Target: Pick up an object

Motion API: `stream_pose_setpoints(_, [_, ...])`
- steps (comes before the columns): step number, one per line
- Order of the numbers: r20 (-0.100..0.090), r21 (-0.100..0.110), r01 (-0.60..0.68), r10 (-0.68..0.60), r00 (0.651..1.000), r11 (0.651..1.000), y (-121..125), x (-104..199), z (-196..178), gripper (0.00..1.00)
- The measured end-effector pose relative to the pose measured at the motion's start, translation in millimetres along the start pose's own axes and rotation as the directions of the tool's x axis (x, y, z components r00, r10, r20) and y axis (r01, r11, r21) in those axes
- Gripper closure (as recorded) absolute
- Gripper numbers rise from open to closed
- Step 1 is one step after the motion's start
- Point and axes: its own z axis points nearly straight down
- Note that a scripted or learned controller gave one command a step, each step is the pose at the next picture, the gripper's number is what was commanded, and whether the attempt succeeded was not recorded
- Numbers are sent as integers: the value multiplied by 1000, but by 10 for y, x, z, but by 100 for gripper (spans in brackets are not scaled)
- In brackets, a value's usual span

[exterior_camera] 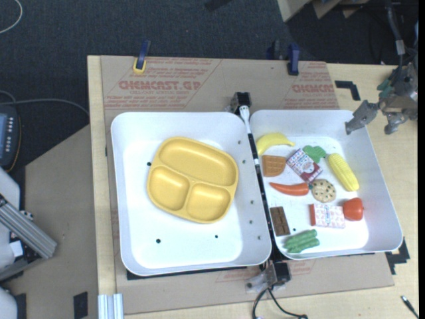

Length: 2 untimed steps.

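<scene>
on the left sits the left bin (126, 178), and a yellow tray (192, 178) with three dips lies in the middle of it. next comes the right bin (378, 198), and it is full of toy food. near its top left corner lies a banana (274, 141), with a brown waffle (273, 165) just under it. a long red chili (289, 189) lies flat below the waffle, pointing side to side. a chocolate bar (279, 220) and some green beans (301, 240) lie near the front wall. in the middle sit a red and white packet (303, 164), a cookie (323, 190) and a pink box (327, 215). further right is a corn cob (343, 171), and its long way runs from top left down to bottom right. a red tomato (354, 209) sits below it. last, at the far right, the gripper (375, 116) hangs up high by the back right corner of the right bin. its two fingers look spread apart, and there is nothing between them. nothing has been picked up yet. all the food lies to the left of the gripper and lower in the picture. the corn cob looks like the nearest thing, so i think the arm must go left and down to reach it.
</scene>
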Motion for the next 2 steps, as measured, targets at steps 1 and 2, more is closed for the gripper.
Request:
stream_pose_setpoints(1, [3,-14,3,-3,1000,1000,21,7,-80,0])
stream_pose_setpoints(2, [1,-9,2,-2,1000,1000,-35,-32,511,0])
